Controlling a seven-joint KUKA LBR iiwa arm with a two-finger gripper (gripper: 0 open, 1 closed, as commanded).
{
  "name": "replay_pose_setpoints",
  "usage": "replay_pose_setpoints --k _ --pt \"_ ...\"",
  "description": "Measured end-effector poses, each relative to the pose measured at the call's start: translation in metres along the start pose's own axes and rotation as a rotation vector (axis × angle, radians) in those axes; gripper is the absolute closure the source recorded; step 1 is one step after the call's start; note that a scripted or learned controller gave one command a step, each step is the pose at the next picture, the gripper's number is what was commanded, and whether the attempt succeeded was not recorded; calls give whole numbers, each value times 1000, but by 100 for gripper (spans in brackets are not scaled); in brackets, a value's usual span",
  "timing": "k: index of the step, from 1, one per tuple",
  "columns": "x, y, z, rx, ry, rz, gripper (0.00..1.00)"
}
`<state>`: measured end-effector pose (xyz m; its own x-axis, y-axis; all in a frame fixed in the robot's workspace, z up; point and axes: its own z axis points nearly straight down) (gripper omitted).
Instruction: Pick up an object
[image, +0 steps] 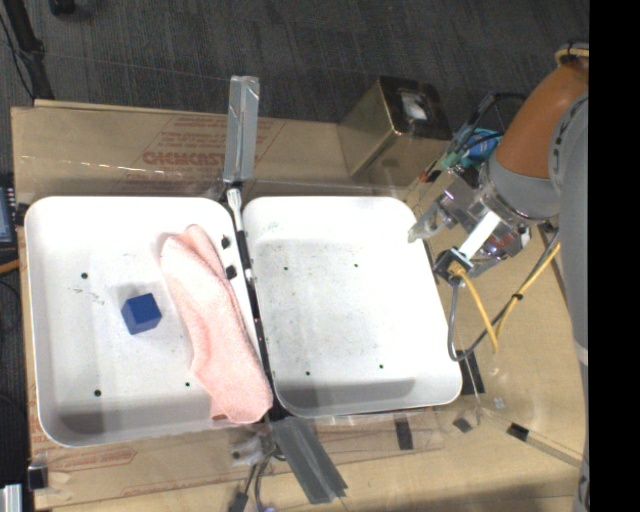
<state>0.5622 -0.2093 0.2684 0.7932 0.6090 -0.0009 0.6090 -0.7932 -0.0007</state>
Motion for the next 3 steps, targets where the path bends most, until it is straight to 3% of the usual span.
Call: replay_pose_setpoints --k 1,2,3 --pt "16 10 -5 1 0 -43 0" --pt "56 36 -1 2 -1 218 0" --pt "65 47 88 6 -4 368 0"
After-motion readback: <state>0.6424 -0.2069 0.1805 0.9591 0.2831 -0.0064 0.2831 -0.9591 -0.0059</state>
